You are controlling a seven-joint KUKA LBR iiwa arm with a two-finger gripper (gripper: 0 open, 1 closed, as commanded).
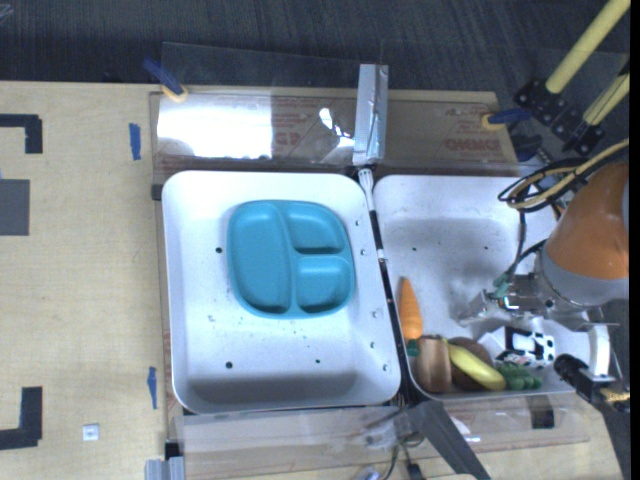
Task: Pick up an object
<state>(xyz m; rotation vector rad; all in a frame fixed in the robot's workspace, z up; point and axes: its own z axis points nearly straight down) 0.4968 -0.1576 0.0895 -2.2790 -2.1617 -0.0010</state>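
Note:
In the right bin (440,218), several toys lie along the near wall. An orange carrot (410,310) rests against the left wall. Beside it sit a brown block (433,361), a yellow banana (476,367), a green piece (520,376) and a black-and-white object (531,346). My gripper (497,305) hangs low over the right bin's near right part, just above and behind the banana and next to the black-and-white object. Nothing is visibly held in it.
The left bin (190,358) holds a blue divided plate (291,256) at its middle. A metal divider (369,118) stands behind the bins. Cables (545,183) and yellow rods (590,33) sit at the far right. The far half of the right bin is bare white floor.

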